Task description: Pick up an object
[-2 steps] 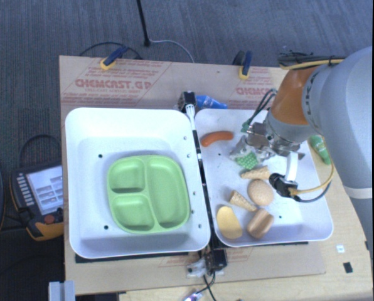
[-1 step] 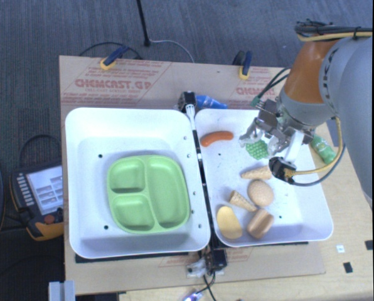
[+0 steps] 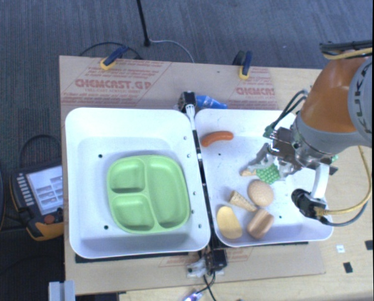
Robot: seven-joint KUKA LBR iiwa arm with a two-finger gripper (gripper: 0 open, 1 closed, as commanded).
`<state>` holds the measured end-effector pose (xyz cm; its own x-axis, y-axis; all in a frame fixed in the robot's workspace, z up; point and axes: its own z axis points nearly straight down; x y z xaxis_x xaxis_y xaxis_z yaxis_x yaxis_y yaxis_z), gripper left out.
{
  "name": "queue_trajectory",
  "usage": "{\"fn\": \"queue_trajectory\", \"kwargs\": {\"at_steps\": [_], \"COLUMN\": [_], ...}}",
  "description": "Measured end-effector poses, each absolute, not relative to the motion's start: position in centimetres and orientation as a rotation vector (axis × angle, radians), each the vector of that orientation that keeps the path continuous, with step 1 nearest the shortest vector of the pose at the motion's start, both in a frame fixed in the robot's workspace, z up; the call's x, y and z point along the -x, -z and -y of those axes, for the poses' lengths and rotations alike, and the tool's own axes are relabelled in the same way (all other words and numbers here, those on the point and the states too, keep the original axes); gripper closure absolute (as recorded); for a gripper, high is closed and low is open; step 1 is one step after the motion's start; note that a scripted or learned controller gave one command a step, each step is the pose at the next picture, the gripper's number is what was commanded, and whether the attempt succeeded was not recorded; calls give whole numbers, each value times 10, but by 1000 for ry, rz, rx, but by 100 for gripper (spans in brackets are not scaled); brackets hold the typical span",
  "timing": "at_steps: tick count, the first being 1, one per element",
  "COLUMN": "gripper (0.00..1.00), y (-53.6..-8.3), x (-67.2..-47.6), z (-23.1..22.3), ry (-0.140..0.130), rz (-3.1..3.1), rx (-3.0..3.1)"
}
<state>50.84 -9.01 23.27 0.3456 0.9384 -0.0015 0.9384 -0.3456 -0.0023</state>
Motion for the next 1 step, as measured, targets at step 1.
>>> {"fn": "queue_trajectory", "kwargs": {"at_steps": [1], "gripper": [100], "y": [-219], "x": [-484], "z": [121], "ry": [-1], "rz": [2371], "rx": [2060]}}
